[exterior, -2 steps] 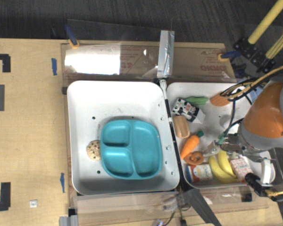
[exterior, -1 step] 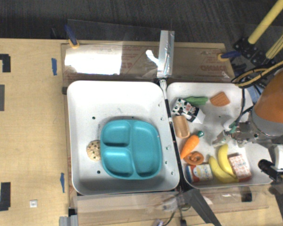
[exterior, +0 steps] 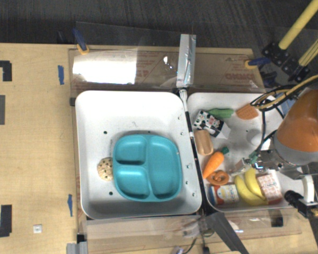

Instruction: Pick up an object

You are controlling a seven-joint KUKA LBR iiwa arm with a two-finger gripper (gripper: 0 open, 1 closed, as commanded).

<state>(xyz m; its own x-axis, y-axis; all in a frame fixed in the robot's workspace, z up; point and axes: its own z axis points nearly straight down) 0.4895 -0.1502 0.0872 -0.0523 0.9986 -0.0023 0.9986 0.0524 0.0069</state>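
Hovering at the frame's right edge, the gripper sits above the right bin, near the bananas — finger state impossible to tell.

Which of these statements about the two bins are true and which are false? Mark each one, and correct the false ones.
1. The teal divided plate lies in the left bin. True.
2. A cookie sits on top of the plate. False: it lies on the bin floor just beside the plate's left edge.
3. The carrot is in the right bin. True.
4. The banana is in the left bin. False: it lies in the right bin, near the front wall.
5. The arm, with its orange band, reaches over the right bin. True.
6. The black-and-white patterned item lies next to the cookie. False: it lies in the right bin, near the back.
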